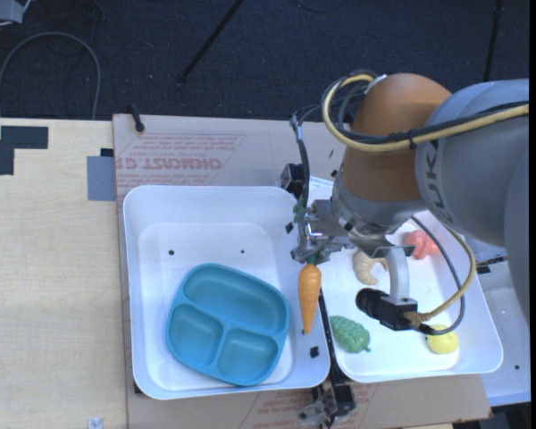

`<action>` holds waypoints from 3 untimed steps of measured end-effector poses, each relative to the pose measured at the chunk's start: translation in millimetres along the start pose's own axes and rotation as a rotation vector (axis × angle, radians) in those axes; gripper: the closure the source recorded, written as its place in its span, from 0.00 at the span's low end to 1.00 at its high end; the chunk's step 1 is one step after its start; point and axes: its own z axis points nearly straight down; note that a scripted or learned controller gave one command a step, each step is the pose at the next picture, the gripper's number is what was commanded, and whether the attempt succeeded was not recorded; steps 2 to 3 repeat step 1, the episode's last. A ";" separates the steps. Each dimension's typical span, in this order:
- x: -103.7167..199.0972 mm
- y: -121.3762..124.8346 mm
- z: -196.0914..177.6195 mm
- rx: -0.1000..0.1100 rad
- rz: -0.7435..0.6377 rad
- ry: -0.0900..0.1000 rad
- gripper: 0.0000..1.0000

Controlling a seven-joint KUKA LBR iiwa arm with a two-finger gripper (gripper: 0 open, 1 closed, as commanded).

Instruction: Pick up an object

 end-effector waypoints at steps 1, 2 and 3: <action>52.3 19.3 9.9 0.000 0.001 -0.001 1.00; 52.3 19.3 9.9 0.000 0.001 -0.001 1.00; 52.3 19.3 9.9 0.000 0.001 -0.001 1.00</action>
